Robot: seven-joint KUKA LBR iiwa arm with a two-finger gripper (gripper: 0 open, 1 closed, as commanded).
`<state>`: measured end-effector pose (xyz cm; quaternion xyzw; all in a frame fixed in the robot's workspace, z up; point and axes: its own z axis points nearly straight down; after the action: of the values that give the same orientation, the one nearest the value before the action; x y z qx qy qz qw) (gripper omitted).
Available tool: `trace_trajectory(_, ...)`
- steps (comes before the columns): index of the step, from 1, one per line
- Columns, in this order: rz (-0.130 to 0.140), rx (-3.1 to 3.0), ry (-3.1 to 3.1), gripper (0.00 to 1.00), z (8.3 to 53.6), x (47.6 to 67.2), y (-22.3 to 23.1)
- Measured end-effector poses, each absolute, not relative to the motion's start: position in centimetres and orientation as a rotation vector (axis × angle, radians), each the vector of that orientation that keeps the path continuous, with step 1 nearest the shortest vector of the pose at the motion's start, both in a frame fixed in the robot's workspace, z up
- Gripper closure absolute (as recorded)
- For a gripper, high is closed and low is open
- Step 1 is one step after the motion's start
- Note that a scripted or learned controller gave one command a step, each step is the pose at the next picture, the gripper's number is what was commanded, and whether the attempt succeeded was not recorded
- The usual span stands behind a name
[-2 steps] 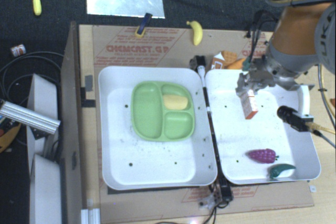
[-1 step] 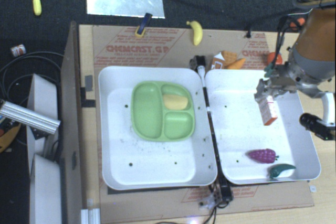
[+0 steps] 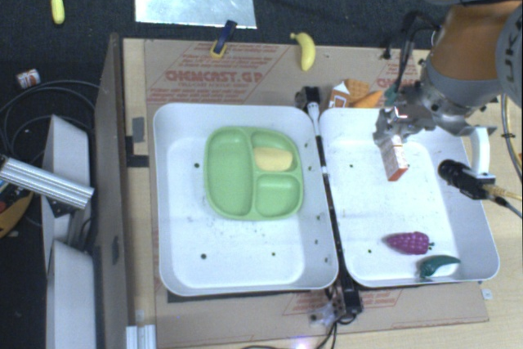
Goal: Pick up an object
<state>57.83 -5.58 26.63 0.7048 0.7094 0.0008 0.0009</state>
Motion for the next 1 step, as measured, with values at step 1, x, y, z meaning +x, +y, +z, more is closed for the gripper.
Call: trace_trajectory(1, -0.001, 2.220, 2.221, 1.00, 25.43, 56.27, -6.21)
